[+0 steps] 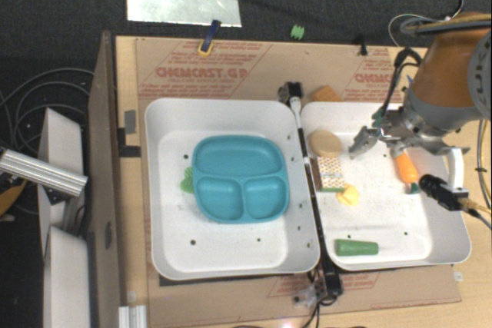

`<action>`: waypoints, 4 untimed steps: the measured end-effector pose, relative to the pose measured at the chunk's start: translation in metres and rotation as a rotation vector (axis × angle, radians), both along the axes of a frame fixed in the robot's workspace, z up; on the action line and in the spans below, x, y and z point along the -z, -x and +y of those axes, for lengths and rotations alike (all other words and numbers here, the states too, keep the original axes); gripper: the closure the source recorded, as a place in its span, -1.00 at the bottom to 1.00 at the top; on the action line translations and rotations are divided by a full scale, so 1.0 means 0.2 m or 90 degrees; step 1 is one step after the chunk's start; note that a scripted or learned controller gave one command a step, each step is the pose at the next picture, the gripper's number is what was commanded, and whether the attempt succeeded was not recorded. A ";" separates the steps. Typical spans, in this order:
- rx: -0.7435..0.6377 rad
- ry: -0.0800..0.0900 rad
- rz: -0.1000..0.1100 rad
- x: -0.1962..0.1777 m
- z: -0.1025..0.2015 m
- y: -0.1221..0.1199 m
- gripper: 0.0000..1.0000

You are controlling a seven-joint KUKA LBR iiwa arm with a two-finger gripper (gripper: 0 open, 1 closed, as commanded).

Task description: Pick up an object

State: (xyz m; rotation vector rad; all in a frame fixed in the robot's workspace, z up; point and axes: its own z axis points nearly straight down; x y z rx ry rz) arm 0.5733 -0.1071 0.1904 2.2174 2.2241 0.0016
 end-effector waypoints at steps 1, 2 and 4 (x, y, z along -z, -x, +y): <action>0.003 0.003 -0.004 -0.08 -0.32 -0.20 -1.00; 0.003 0.001 0.002 0.28 -0.50 -0.19 -1.00; 0.001 0.000 0.000 0.20 -0.50 -0.07 -1.00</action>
